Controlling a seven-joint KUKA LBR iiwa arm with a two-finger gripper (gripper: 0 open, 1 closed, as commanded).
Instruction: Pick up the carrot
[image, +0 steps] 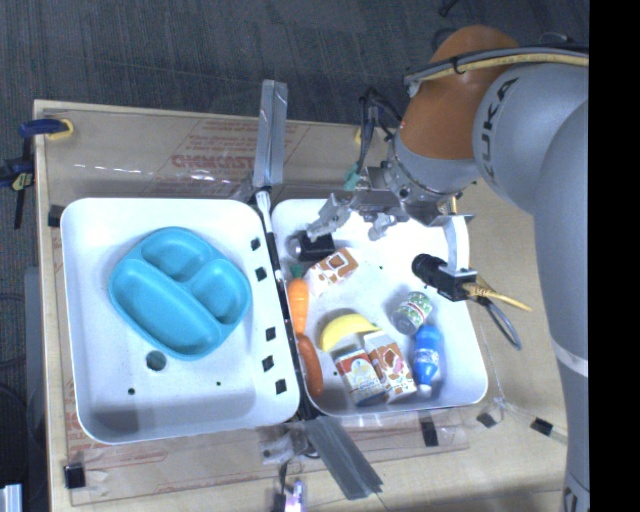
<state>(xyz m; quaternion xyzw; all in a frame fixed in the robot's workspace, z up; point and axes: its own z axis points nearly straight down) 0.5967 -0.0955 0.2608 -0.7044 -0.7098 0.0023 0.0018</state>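
Against the left wall of the right bin (470, 385), the carrot (298, 304) lies lengthwise, touching a red sausage-like piece (312, 365) below it and just beside a small carton (333, 269). The gripper (322, 232) hangs near the bin's upper left corner, jaws spread and holding nothing. The wall likely crowds one finger, so a descent could jam or grab the carton instead.

A thick grey arm (540, 170) lettered "KUKA", an orange band (445, 100) above its wrist, thin black cables alongside.
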